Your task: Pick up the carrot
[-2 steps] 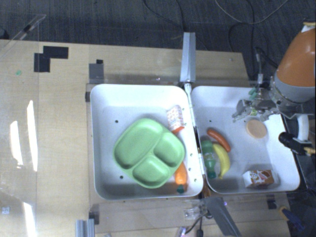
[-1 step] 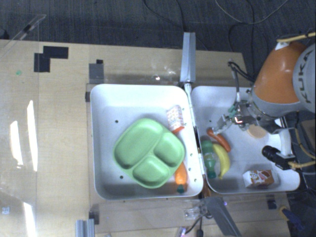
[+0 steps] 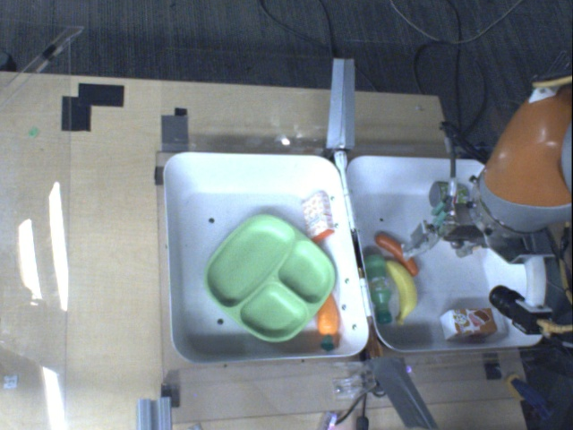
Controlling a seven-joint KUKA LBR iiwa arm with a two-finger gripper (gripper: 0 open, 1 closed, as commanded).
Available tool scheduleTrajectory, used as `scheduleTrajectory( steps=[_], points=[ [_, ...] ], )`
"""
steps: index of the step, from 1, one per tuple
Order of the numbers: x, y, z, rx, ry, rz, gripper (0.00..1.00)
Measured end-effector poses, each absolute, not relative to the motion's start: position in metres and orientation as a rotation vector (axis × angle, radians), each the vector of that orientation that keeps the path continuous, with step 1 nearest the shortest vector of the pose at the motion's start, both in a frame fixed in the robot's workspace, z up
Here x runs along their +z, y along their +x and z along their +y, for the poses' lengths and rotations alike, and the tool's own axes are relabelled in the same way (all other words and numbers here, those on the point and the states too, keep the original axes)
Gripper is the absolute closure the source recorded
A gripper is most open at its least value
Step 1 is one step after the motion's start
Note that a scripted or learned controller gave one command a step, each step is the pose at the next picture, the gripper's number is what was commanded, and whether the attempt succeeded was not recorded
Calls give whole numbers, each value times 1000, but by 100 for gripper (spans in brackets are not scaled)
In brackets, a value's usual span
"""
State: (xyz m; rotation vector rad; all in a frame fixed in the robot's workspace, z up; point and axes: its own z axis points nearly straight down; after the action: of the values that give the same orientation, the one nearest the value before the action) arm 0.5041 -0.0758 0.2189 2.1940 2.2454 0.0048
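White left bin (image 3: 188, 240) holds carrot (image 3: 328, 315) wedged beside green tray (image 3: 269, 276).

**Lighting / image quality**

Bright, even overhead light. White bins (image 3: 192, 267) near blown out, weak shadows under the green divided plate (image 3: 271, 276). Glare streaks on the clear sheet (image 3: 40, 249) at left, small hotspot on the metal divider post (image 3: 341, 106). Overall soft focus, fine detail mushy. Dark floor (image 3: 179, 16) noisy up top.
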Motion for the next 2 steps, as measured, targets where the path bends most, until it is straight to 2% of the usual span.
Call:
scheduleTrajectory(
  steps=[1, 2],
  points=[
    [307, 490, -3, 8, 2467, 1939, 0],
    [183, 487, 36, 0, 2620, 1735, 0]
  ],
)
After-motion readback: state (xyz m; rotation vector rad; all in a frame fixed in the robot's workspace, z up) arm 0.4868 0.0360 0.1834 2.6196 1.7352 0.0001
